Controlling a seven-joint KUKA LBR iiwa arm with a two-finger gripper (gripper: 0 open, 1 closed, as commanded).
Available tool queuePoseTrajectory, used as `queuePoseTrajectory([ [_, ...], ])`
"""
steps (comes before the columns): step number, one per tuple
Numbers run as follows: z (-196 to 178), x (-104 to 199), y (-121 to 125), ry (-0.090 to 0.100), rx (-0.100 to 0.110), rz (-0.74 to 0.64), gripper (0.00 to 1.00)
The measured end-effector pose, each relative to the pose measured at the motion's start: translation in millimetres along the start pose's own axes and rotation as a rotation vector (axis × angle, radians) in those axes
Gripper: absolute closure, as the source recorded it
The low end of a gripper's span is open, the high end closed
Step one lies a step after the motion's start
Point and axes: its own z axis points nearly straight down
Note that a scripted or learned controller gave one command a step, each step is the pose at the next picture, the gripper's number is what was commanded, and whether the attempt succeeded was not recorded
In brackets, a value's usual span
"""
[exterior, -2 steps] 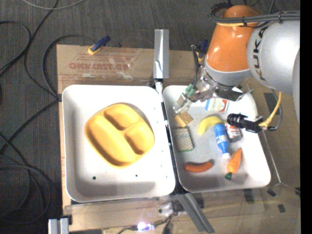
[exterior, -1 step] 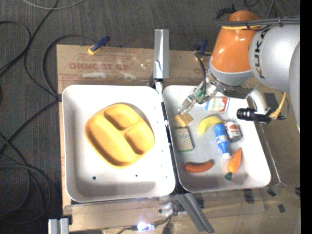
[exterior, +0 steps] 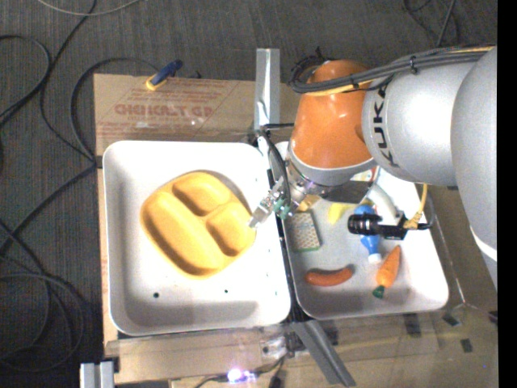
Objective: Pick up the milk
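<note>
Milk: I took the small white-and-blue bottle (exterior: 371, 245) to be the milk. It lay in the right bin (exterior: 422, 291), near the middle toward its right edge, and its upper end was crossed by a black fitting (exterior: 373, 224) on my wrist.
Neighbours: the carrot (exterior: 388, 268) lay just beside the milk toward the bin's near right corner. The sausage (exterior: 329, 276) lay along the near edge, and the grey grater (exterior: 304, 231) sat close to the bin's left edge.
Claw: my claw (exterior: 269, 207) hung over the shared rim between the two bins, well apart from the milk. I could not tell how far open it was, and I saw nothing held in it.
Why so: by my reckoning the milk was untouched and the pick not yet begun, since my wrist covered the far half of the right bin while the claw pointed at the rim.
Left bin: the left bin (exterior: 121, 241) held a yellow divided tray (exterior: 196, 221) at its centre.
Next, as I judged: move toward the right edge and come down clear of the carrot.
Risk: the carrot crowded one side of the milk.
</note>
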Motion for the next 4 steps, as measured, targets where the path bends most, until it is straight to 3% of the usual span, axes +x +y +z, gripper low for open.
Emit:
queuePoseTrajectory([
  [1, 0, -41, 44, -0.003, 0.003, 0.626, 1.00],
  [2, 36, -33, 110, -0.003, 0.004, 0.666, 1.00],
  [3, -13, 23, 184, -0.005, 0.001, 0.729, 1.00],
  [4, -233, 12, 176, -0.006, 0.000, 0.610, 1.00],
])
